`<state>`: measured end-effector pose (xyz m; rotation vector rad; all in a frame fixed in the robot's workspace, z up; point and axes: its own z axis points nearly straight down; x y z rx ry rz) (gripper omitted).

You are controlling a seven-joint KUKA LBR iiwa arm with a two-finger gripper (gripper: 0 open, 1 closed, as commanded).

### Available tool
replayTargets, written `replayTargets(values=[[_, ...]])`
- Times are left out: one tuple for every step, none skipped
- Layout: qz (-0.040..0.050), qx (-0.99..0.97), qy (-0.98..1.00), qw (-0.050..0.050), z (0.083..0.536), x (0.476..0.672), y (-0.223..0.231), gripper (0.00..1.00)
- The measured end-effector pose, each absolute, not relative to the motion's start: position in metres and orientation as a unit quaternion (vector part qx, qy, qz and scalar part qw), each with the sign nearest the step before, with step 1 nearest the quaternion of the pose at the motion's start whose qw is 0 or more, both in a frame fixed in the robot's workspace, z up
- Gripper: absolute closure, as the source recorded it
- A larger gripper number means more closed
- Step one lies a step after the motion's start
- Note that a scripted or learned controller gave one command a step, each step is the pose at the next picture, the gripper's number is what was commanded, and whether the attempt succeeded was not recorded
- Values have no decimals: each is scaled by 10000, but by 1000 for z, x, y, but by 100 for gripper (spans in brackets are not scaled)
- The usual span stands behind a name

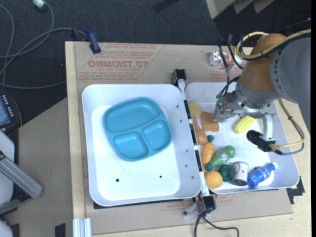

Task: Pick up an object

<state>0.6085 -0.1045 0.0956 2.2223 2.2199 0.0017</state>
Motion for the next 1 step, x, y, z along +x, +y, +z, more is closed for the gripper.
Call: replayTargets(values=[[12,7077,7065,10,106,609,-104,100]])
